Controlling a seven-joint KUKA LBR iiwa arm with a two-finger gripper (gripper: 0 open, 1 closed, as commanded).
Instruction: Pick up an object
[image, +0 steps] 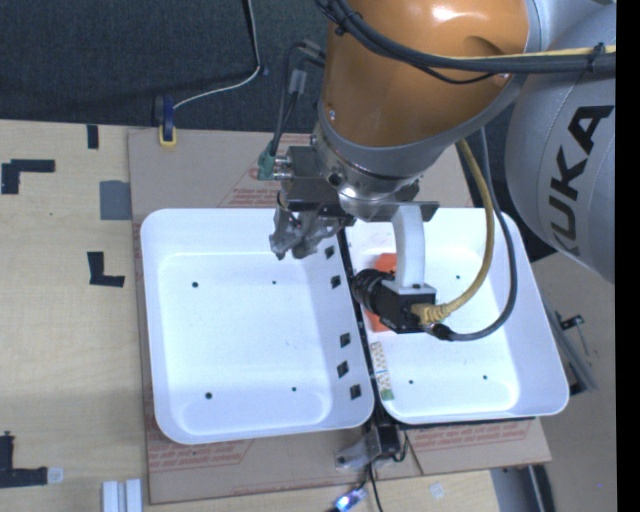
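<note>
Count: two white bins side by side on the worktop (60, 330), one orange object, one arm.

Left bin (240, 350): bare white floor with a few small dark dots on it, a row of dark marks along its right wall. Nothing else lying in it that I can see.

Right bin (470, 370): the orange object (384, 264) sits in its upper left part, near the shared wall between the bins. Mostly hidden behind my wrist hardware and a black cable fitting, so I can't tell its shape.

My claw (296, 238) hangs at upper centre of the frame, over the top right corner of the left bin, just left of the dividing wall. It's dark and blurred; can't tell how far open it is or whether anything is in it.

Room: left bin floor is wide open toward the lower left. Right bin's lower half is open too; its upper part is crowded by my arm and a looping cable.
</note>
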